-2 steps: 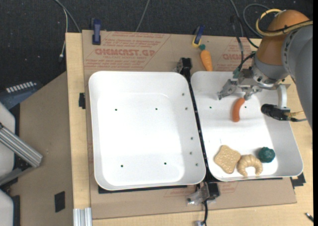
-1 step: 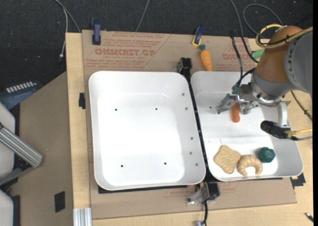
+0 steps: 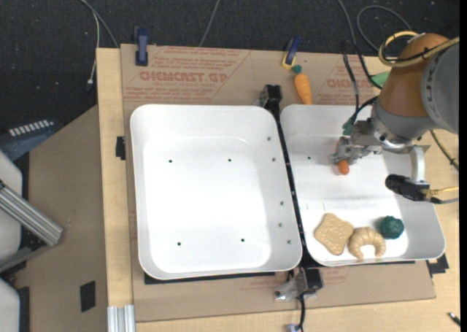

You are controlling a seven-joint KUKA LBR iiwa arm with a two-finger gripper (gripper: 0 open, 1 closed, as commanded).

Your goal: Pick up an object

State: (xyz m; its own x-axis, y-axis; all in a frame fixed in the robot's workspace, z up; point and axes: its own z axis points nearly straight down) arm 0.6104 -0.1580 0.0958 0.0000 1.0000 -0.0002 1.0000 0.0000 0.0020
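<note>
The gripper (image 3: 346, 154) hangs low in the right bin (image 3: 321, 199), its fingers closed around a small orange piece (image 3: 343, 168) at their tips. A cracker (image 3: 333, 233), croissant (image 3: 367, 241) and green ball (image 3: 390, 228) lie near the bin's front edge; a carrot (image 3: 303, 88) rests outside, behind it.

Two white bins side by side on surface (image 3: 190, 75). Left bin (image 3: 211, 192) bare white. Right bin (image 3: 321, 177) holds cracker (image 3: 333, 233), croissant (image 3: 367, 242), green item (image 3: 390, 228) near front edge. Tool (image 3: 349, 149) over right bin's rear half, small orange item (image 3: 343, 168) at its tip. Toy carrot (image 3: 302, 87) on surface behind bins.
</note>
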